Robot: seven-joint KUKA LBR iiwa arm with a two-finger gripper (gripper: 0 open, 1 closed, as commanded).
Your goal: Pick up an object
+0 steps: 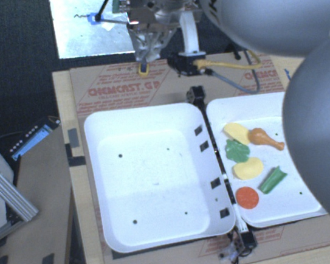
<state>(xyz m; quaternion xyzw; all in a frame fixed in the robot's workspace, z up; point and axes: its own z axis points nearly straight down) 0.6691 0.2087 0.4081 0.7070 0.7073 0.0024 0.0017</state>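
- The left bin (150, 179) is plain white, marked by a few small dark dots.
- The right bin (254, 109) is white too.
- A chicken drumstick toy (264, 138) in it is orange-brown.
- Two rounded pieces, one upper (235, 131) and one lower (248, 169), are pale yellow.
- A leafy piece (236, 151) is bright green, and a long piece (272, 180) is a darker green.
- A round slice (246, 197) is red-orange.
- The cardboard sheet (118, 86) under the bins is light tan with red printed lettering.
- The worktop (45, 195) is light brown.
- The arm (293, 4) is grey.
- A cable (228, 63) is yellow.
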